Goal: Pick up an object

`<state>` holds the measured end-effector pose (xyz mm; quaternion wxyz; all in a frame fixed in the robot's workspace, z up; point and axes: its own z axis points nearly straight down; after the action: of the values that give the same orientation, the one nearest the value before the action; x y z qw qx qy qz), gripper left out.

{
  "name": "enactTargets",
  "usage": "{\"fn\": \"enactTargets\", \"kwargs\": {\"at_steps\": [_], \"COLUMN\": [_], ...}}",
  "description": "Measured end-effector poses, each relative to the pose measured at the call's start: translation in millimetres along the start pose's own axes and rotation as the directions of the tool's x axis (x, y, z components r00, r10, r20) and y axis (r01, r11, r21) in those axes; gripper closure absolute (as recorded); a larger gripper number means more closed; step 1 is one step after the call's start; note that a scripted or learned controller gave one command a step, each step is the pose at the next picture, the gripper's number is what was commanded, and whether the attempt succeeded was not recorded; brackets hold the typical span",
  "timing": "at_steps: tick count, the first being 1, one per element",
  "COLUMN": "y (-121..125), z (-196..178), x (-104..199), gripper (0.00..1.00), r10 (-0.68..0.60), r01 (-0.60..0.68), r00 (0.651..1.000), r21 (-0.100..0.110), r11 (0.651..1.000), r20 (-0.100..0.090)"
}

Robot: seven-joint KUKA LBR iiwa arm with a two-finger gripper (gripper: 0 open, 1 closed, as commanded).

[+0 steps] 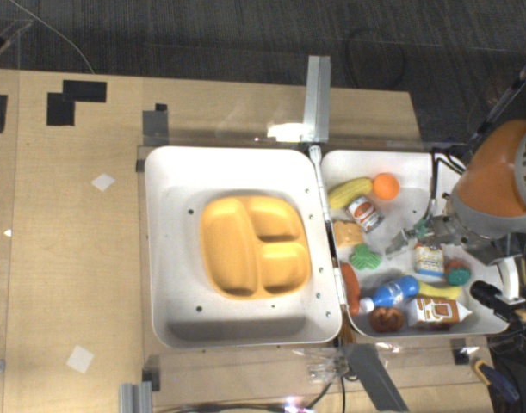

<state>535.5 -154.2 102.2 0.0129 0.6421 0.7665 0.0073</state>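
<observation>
The right bin [400, 157] holds several toy foods. They include a yellow corn cob [349, 192], an orange ball [385, 186], a small can [364, 213], a green leafy piece [364, 258], a blue bottle [393, 292], a small white carton [429, 262] and a brown carton [436, 313]. My gripper [409, 236] hangs over the middle of this bin, between the can and the small white carton. Its fingers stand open with nothing between them. The grey arm with its orange band [497, 179] reaches in from the right.
The left bin [172, 231] holds a yellow divided tray [252, 243]. In the right bin's front also lie a red sausage [350, 286], a brown round piece [386, 318], a yellow banana [441, 292] and a teal and red piece [457, 274]. A metal post [318, 101] stands behind the bins.
</observation>
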Motion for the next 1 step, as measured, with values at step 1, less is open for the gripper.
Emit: {"fn": "enactTargets", "kwargs": {"at_steps": [1], "y": [83.3], "z": [4.6], "x": [8.4], "gripper": [0.00], "r10": [0.389], "r01": [-0.389], "r00": [0.921], "r21": [-0.005], "r11": [0.921], "r20": [0.003]}}
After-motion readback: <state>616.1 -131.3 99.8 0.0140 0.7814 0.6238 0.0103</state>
